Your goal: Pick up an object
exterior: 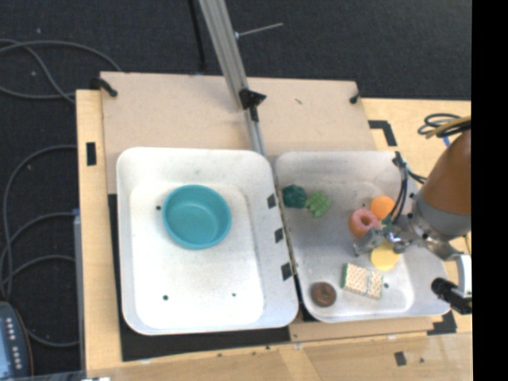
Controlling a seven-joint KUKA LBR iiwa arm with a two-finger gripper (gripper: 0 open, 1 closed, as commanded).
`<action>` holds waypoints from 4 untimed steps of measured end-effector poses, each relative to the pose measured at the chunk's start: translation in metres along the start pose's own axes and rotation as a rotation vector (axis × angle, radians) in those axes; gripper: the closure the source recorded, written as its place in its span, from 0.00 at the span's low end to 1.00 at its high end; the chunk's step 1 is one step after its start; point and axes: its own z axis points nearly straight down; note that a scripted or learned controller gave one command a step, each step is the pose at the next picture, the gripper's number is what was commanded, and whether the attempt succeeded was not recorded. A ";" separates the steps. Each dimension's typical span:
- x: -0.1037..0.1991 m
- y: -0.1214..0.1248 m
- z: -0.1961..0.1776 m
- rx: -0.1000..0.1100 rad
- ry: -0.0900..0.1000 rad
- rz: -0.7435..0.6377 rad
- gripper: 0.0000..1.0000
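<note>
Gripper [384,243] low in right bin [333,312], amid cluster: pink ring [363,221], orange ball [382,206], yellow round piece [384,259] just beside it. Jaws' opening: cannot tell, tips blurred.

Likely target yellow round piece, right bin, near-right area. Judged small, light, probably smooth plastic, may slip or roll; grip across widest middle.

Patterned flat block [362,280] nearby, low profile, harder to pinch. Brown disc [323,294] and green toys [306,200] stand apart. Teal bowl [197,216] in left bin [143,308].
</note>
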 end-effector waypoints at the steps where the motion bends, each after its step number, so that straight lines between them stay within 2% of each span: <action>1: -0.002 0.002 -0.014 -0.010 -0.003 0.005 1.00; 2: -0.009 -0.001 -0.076 -0.002 0.004 0.001 1.00; 4: -0.013 0.006 -0.163 0.000 0.005 -0.006 1.00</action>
